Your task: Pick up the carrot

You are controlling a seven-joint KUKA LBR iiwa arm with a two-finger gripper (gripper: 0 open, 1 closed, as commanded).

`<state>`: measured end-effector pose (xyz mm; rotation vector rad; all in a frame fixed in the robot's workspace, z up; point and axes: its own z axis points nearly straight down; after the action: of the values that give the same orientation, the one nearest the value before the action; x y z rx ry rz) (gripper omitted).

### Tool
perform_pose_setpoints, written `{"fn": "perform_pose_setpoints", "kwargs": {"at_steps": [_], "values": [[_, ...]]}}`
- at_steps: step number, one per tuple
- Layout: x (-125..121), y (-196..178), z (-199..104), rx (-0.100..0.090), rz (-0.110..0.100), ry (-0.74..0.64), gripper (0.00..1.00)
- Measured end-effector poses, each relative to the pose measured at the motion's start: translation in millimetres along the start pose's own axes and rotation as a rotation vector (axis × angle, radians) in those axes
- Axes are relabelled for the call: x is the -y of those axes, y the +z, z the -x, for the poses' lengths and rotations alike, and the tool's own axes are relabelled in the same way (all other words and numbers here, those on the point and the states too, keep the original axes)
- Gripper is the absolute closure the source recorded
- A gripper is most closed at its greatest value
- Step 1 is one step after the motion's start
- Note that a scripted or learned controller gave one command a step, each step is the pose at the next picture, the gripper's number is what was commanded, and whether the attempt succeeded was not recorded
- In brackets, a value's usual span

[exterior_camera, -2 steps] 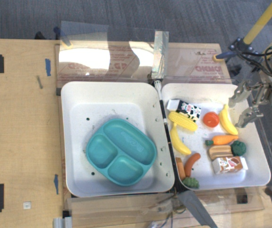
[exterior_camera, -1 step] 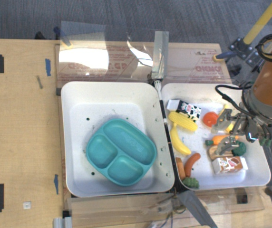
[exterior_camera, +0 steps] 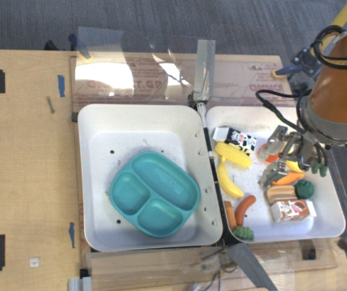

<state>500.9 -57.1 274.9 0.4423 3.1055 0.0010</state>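
The carrot [exterior_camera: 291, 178] is a short orange piece in the right bin [exterior_camera: 328, 226], with a dark green top [exterior_camera: 305, 188] at its right end. It lies just right of my gripper's lower finger. My gripper [exterior_camera: 276, 157] hangs low over the right half of that bin, its grey fingers [exterior_camera: 277, 139] spread wide, so it is open. A small red bit shows between the fingers; I cannot tell what it is. The wrist hides part of what lies under it.
The right bin also holds a corn cob [exterior_camera: 235, 154], a banana [exterior_camera: 229, 181], a cow-pattern carton [exterior_camera: 242, 140], a sausage [exterior_camera: 244, 206], a thin orange stick [exterior_camera: 229, 214], a green floret [exterior_camera: 243, 233], a bun [exterior_camera: 281, 193] and a small box [exterior_camera: 292, 211]. A teal divided plate [exterior_camera: 154, 193] sits in the left bin [exterior_camera: 94, 162].
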Motion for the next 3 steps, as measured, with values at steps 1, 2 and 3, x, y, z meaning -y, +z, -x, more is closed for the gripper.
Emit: {"fn": "perform_pose_setpoints", "kwargs": {"at_steps": [1, 2, 3], "values": [[15.0, -190.1, -14.3, 0.004, -0.001, -0.174, 1.0], [32.5, 61.0, -13.3, -0.014, 0.003, -0.564, 1.0], [-84.6, 33.1, -4.2, -0.003, 0.004, -0.613, 1.0]]}}
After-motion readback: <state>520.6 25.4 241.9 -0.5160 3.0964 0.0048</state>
